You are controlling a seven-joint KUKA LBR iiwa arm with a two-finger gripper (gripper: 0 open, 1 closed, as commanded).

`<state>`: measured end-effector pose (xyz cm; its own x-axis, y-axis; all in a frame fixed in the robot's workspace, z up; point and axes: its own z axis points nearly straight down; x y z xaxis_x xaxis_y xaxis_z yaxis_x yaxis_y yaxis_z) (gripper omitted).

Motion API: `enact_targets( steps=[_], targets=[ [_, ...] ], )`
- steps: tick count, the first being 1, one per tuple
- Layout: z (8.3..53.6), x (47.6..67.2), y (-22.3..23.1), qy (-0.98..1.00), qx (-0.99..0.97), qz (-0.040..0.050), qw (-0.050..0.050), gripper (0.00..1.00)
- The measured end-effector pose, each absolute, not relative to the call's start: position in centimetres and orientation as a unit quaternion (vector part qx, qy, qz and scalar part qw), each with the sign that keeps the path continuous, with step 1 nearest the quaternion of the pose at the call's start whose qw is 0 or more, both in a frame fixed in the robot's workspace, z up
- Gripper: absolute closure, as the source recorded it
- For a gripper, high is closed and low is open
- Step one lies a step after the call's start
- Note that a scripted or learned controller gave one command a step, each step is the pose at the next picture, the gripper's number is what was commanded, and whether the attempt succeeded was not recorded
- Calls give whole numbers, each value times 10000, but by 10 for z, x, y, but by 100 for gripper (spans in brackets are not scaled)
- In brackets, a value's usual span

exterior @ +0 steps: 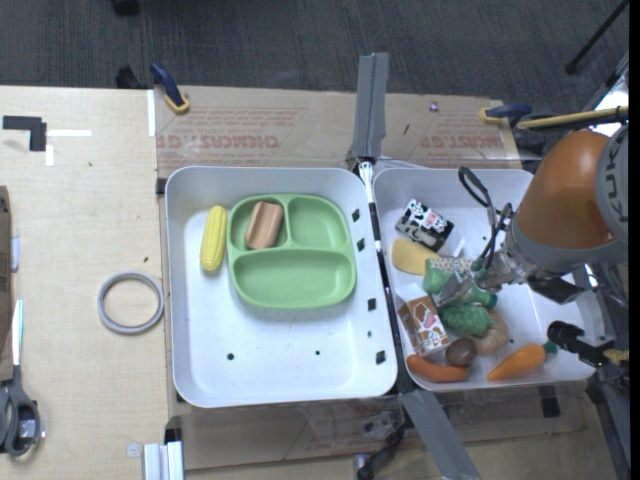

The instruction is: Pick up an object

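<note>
The right bin (570, 368) holds a pile of toy food. In it are a cow-patterned block (425, 223), a yellow piece (412, 257), a green leafy vegetable (466, 318), a printed snack packet (424, 325), a red pepper (436, 370), a brown round piece (461, 351) and an orange carrot (518, 361). My gripper (463, 286) reaches in from the right and sits low over the green vegetable in the middle of the pile. The arm's orange band (565, 193) rises above it and hides part of the bin's right side.
The left bin (270, 358) holds a green divided plate (292, 278) with a brown sausage (263, 224) in its upper left compartment, and a corn cob (212, 238) lies beside it. A tape ring (130, 302) and scissors (18, 413) lie on the bench at left.
</note>
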<state>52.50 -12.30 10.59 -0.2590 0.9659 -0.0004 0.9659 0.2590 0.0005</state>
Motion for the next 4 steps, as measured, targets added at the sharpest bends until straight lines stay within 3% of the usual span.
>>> enact_targets(
  steps=[1,2,3,4],
  targets=[
    [101,567,-105,8144,5804,2,2,0],
    [92,567,-105,8121,5835,1,2,0],
    [102,568,-107,8107,5855,1,9,100],
    [113,612,-121,8061,5918,-2,7,100]
  ],
)
